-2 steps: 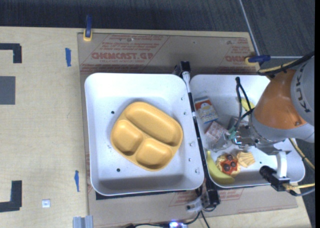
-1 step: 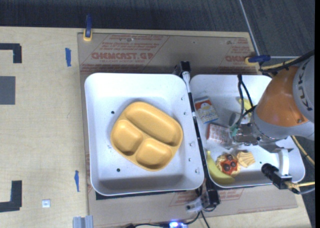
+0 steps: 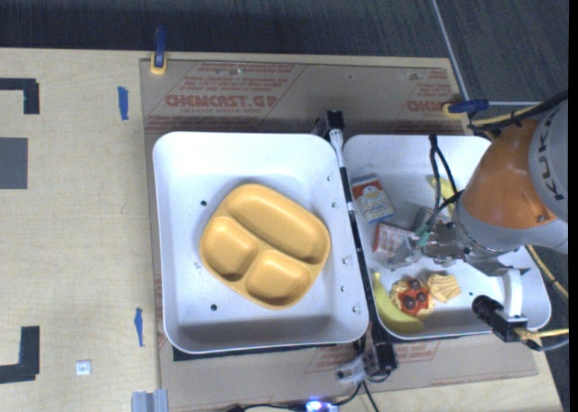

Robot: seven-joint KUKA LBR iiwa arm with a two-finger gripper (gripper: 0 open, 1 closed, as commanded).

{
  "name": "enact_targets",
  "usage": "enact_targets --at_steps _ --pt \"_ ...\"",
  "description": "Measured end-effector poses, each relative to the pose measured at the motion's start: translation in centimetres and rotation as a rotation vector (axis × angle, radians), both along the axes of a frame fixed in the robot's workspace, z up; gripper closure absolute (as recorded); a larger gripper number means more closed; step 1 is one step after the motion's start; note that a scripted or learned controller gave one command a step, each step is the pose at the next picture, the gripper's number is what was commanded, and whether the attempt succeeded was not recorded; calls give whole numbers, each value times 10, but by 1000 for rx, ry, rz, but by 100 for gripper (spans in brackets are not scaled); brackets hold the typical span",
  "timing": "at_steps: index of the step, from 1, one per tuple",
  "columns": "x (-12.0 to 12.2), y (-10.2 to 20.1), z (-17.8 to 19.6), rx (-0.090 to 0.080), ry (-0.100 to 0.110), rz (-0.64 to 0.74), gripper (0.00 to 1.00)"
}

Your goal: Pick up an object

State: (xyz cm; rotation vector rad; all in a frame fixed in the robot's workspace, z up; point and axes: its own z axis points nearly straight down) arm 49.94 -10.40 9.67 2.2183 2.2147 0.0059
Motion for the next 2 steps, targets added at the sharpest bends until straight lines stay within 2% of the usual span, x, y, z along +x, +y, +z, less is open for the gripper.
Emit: enact_targets --at_steps 1,2 --pt "-18 11 -10 0 0 1 0" --pt "-16 11 0 -1 -5 0 100"
